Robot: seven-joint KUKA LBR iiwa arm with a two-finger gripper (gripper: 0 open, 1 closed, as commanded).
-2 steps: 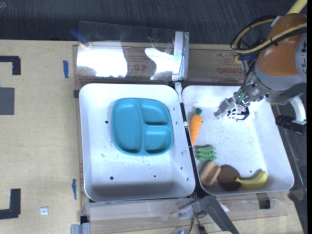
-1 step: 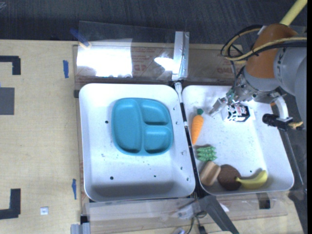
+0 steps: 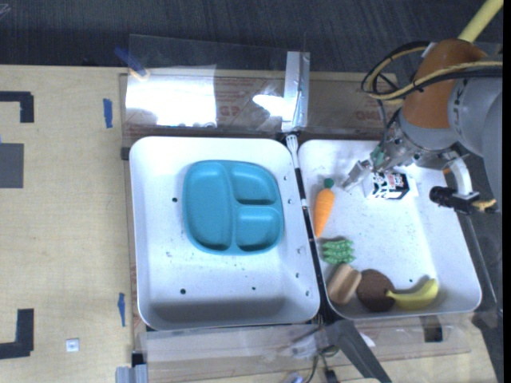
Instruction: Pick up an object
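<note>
**benchwatcher:** So how far along was the pick? From what I saw, not far. The pincer [image 3: 369, 168] hung over the right bin [image 3: 447, 250] up around 12 o'clock, and nothing showed between its prongs. Whether it was open or closed, honestly couldn't tell, too small and cluttered there.

**gripnerd42:** Agreed, I'd call it the approach stage, nothing lifted. All the candidates sat on the bin floor: carrot [image 3: 324, 207] at about 9 o'clock against the left wall, the green bumpy thing [image 3: 337, 250] just below it, then a bread roll [image 3: 343, 282], a brown round thing [image 3: 374, 287] and a banana [image 3: 417, 292] bunched together along 6 o'clock.

**benchwatcher:** Carrot was nearest the pincer, so my guess is that was the target. Still apart though, not touching.

**gripnerd42:** Yep. Left bin [image 3: 152, 230] just had the blue divided plate [image 3: 234, 206] in the middle. The descent, grab and lift were all left to do.
</note>
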